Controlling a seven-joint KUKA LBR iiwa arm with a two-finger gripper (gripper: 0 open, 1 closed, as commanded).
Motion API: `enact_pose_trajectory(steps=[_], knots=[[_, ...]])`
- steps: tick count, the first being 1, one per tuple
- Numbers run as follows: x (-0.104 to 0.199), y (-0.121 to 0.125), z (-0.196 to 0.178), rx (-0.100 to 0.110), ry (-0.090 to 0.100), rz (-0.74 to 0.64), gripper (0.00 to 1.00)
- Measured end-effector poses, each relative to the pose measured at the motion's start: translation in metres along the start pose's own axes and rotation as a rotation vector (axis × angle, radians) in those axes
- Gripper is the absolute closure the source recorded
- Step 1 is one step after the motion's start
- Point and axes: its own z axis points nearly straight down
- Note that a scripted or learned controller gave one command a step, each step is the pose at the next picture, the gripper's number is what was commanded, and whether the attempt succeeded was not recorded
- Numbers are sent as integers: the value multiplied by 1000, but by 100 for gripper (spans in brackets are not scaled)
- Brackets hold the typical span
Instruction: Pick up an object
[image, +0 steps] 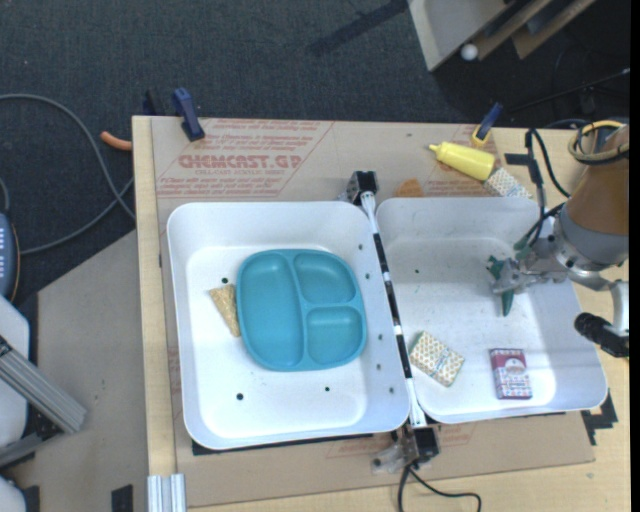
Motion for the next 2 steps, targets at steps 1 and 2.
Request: enact_pose_trajectory(steps=[1,2], knots=[[55,5,10,4,2,1,100],[134,3,-90,1,1,0,100]])
